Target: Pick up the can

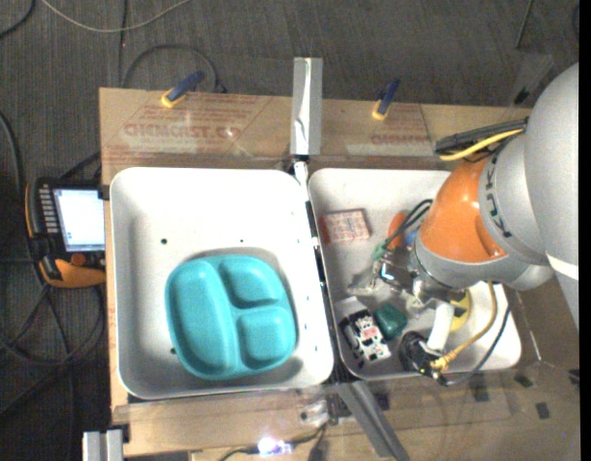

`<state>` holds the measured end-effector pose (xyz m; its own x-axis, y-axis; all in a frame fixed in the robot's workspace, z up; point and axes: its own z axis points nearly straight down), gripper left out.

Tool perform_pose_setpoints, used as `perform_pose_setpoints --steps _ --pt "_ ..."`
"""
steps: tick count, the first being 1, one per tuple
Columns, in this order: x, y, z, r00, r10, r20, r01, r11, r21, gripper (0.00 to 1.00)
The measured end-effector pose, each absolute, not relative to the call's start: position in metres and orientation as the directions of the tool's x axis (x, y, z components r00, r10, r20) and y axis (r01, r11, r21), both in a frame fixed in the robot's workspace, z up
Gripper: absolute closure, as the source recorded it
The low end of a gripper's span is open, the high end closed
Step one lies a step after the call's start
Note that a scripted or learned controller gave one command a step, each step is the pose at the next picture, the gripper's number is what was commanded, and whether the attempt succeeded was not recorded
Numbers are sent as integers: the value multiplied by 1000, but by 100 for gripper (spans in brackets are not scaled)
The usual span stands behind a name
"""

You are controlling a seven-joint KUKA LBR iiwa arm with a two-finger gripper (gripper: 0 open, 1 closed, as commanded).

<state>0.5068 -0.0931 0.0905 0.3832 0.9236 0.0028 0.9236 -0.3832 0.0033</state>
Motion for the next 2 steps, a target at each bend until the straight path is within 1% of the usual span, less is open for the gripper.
perform_pose_setpoints --steps 1,2 --pt "534 -106 176 336 942 -3 942 -336 -4 0" --pt "487 -123 89 101 995 2 995 -101 9 0"
